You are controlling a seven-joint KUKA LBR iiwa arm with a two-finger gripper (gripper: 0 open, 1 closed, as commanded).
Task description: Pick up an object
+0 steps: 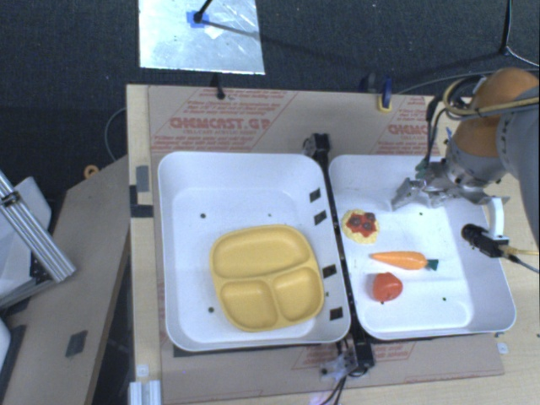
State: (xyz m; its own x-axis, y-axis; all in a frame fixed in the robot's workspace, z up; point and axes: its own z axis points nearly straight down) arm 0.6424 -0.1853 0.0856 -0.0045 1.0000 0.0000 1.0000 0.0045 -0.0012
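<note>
I'm at the approach step, nothing picked yet.

Nearest to the camera in the right bin [498, 310]: a tomato [386, 287], sitting well inside the front wall. Just behind it lies a carrot [400, 260], lengthwise across the bin, green tip pointing right. Behind that, a small pizza slice [360, 225], close to the divider between the bins. All three are apart from each other, with bare floor between them.

The left bin [181, 184] holds a yellow divided plate [267, 275], toward its front.

The gripper [419, 194] hovers over the far part of the right bin, behind and to the right of the pizza slice. Fingers look spread, nothing between them.

My read: the next move is to pick a target, shift forward and left over it, then drop. The carrot looks easiest, with free floor on both long sides for the fingers. The pizza slice is flat and tight to the divider, so I'd judge it the riskier grab. The tomato may roll if nudged.

Room: the right half of the right bin floor is bare; the arm body [498, 133] hangs over the far right corner, so watch the rim there.
</note>
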